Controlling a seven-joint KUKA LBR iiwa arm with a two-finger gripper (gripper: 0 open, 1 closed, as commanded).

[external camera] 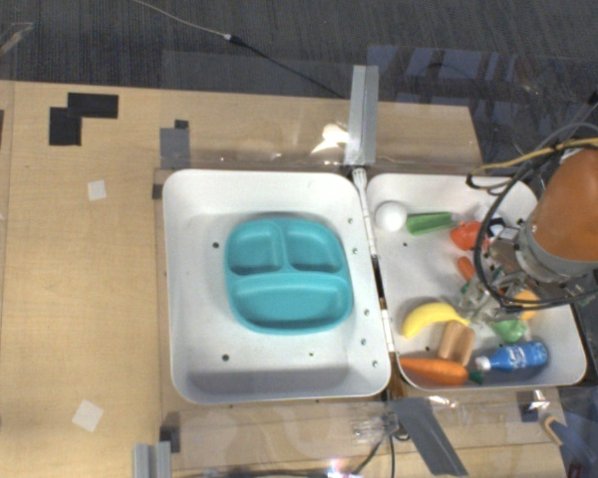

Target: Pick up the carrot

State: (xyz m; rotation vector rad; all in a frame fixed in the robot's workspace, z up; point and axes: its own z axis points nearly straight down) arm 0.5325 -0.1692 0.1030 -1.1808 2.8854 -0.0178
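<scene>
One gripper [485, 292] hangs low in the right bin [419, 267], under the arm's orange band [578, 217]. I cannot tell what state it is in, because wires and the arm cover it. Small things under it are hard to make out. Just beside it lie a yellow banana [434, 317] and a brown cup [455, 343]. The carrot [434, 370] lies by the bin's near wall, touching the cup. A blue bottle [513, 358] lies near. The left bin [194, 267] holds a teal tray [284, 272]. Both bins sit on a wooden bench [70, 297].
</scene>
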